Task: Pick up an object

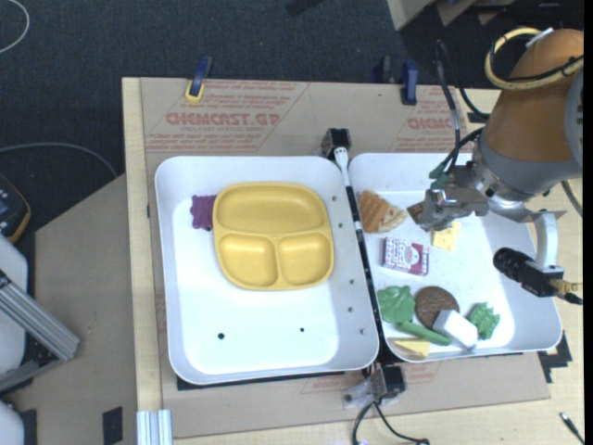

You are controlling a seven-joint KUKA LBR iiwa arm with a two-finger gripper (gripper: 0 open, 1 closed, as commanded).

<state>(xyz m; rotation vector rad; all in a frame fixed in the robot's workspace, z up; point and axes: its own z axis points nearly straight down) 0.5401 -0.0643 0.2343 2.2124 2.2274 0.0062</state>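
Cardboard bench, right bin (547, 327), tool (443, 213) above yellow wedge (447, 238), opening cannot be told

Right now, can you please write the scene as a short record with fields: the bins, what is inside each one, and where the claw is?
left bin: holds a yellow divided plate and a purple piece touching the plate's left edge
right bin: holds a bread slice, a red and white packet, a yellow piece, a brown cookie, green pieces, a white block
claw: over the right bin's upper part, just above the yellow piece
claw state: unclear
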